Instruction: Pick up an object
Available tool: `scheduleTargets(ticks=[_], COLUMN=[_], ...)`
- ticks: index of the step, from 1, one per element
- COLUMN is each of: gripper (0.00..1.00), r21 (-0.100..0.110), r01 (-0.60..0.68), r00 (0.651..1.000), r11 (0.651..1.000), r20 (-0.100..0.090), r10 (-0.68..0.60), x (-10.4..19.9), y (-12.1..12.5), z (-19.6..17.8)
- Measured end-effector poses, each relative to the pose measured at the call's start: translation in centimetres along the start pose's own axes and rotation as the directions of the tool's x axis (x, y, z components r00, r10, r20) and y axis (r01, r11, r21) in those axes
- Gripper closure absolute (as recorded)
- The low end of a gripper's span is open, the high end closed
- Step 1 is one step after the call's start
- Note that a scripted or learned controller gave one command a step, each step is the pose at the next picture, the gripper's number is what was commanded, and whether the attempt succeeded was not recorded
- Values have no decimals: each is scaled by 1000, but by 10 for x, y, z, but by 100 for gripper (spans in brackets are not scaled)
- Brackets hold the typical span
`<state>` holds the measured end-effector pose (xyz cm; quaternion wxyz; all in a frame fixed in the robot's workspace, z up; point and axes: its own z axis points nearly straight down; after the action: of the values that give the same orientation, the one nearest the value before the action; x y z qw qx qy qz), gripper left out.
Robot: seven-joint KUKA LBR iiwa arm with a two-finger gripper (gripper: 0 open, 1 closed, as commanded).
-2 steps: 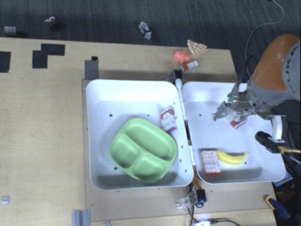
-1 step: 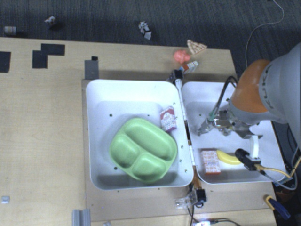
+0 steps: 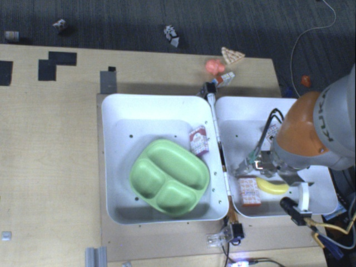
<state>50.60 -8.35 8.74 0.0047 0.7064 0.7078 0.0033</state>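
Right bin (image 3: 239,121): my gripper (image 3: 261,168), low near the front; grip state not discernible. Just beside it: yellow banana (image 3: 272,187), red-and-white packet (image 3: 250,191). Left bin (image 3: 117,149): green divided plate (image 3: 169,176), small red packet (image 3: 198,141).

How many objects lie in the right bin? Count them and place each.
2 visible: a small red-and-white box near the bin's front left, and a banana just right of it. The arm overhangs the bin and may hide others.
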Motion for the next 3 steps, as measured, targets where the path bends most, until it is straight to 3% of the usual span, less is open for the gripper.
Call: scheduleTargets(ticks=[1, 2, 3], gripper=[100, 100, 100], r21=[-7, 5, 4], r01=[1, 3, 2], r00=[1000, 1000, 1000], r11=[1000, 1000, 1000], r20=[1, -1, 0], r10=[-1, -3, -2], x=[0, -42, -101], y=[2, 111, 159], z=[-11, -60, -107])
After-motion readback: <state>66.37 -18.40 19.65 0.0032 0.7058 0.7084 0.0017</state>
